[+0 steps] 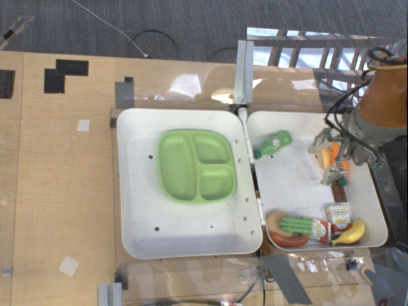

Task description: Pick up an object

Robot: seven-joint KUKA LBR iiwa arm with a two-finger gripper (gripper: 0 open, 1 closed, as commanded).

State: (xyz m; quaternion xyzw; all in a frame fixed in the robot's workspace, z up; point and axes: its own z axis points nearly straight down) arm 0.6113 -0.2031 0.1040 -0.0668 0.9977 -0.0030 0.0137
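My gripper (326,160) hangs low over the right side of the right bin (287,183), beneath the orange wrist band. It stands open, one grey finger (317,144) toward the back and the other toward the front. An orange, carrot-like object (327,155) with a dark green end lies between them on the bin floor; I cannot tell whether they touch it. A green bottle (274,143) lies on its side at the back left of the same bin.
A green divided plate (196,165) sits in the left bin (137,196). Along the right bin's front edge lie a banana (352,233), a small carton (338,214), a green ridged item (301,225) and a brown sausage-like piece (287,239). Dark cables hang beside the wrist.
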